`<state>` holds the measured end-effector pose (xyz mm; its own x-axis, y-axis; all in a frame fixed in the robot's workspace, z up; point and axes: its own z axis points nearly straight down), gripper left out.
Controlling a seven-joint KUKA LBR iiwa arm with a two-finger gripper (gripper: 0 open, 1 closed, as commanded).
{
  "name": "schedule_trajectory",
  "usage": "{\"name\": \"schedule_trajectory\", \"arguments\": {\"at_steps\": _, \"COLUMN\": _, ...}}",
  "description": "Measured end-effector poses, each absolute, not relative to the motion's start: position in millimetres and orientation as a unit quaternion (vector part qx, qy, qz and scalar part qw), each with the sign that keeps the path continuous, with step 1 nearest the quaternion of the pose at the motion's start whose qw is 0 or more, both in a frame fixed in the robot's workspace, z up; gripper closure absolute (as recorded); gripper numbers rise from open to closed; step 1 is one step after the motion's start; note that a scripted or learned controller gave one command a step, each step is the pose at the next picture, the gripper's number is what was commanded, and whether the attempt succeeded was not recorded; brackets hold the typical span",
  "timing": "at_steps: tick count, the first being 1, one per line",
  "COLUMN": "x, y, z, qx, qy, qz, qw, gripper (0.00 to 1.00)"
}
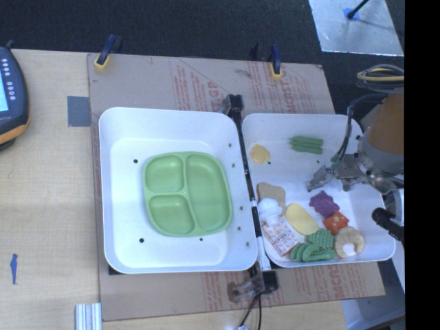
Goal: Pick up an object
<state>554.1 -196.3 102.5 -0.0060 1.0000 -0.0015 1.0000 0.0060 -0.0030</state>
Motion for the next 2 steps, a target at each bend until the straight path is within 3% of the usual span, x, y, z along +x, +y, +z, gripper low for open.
{"name": "schedule_trajectory", "arguments": {"at_steps": 1, "x": 525.4, "y": -171.9, "z": 90.7, "qx": -0.706, "qy": -0.708, "qz": 0.0021, "qw": 0.004, "gripper": 0.00}}
{"name": "schedule_trajectory", "arguments": {"at_steps": 2, "x": 513.9, "y": -214.3, "z": 93.4, "qx": -0.707, "qy": -0.707, "qz": 0.0015, "qw": 0.000, "gripper": 0.00}}
